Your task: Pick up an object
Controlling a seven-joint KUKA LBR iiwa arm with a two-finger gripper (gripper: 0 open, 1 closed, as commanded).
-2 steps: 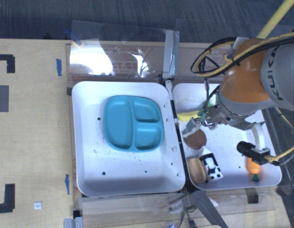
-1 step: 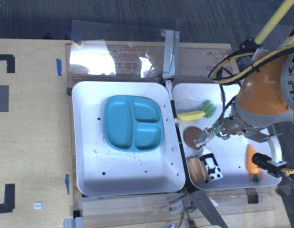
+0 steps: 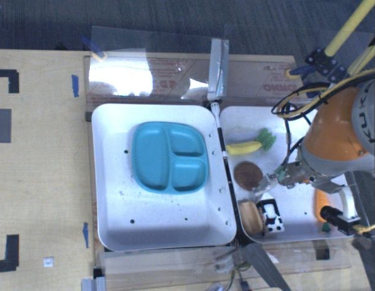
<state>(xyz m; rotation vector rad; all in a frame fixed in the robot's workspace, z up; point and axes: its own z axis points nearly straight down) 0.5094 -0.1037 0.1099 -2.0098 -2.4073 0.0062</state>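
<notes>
Glossy blue plastic tray point(image 3: 170, 157)

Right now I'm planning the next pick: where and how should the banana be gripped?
Grip the banana at mid-length, coming straight down, jaws across its narrow width. It lies flat and roughly left-right; the green broccoli crowds its right end, so the middle probably offers more room.

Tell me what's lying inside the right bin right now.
In the right bin: a yellow banana touching a green broccoli piece, a brown disc, a tan bread-like item, and a black-and-white toy. The arm covers the bin's right part, apart from something orange.
</notes>
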